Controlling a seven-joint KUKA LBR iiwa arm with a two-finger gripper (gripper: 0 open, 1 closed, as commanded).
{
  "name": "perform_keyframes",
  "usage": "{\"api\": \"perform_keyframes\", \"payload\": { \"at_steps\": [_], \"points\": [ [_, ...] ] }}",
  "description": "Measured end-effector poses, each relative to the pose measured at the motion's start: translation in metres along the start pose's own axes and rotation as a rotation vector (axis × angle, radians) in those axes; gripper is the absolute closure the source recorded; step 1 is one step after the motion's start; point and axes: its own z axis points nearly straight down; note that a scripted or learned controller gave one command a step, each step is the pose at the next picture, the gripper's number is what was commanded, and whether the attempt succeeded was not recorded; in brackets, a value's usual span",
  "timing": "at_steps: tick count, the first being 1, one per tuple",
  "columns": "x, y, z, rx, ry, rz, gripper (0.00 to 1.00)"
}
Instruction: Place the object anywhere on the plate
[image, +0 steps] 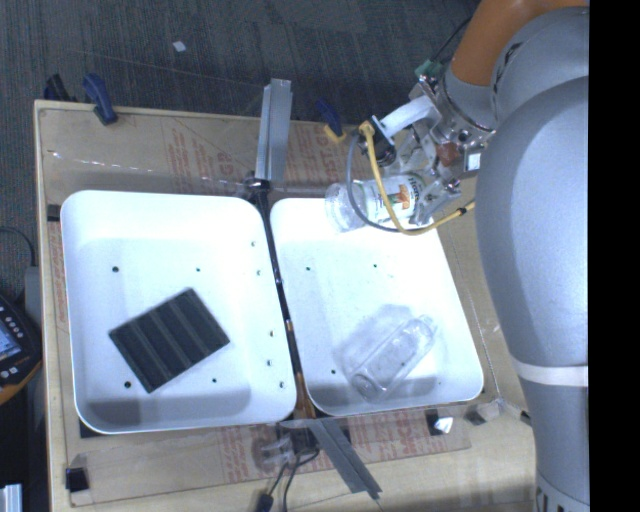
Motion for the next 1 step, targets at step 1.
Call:
{"api": "perform_keyframes", "payload": {
  "at_steps": [1],
  "points": [
    [0.0026,-0.0019,0.0109,0.002,0.001,-0.059,1.00]
  ]
}}
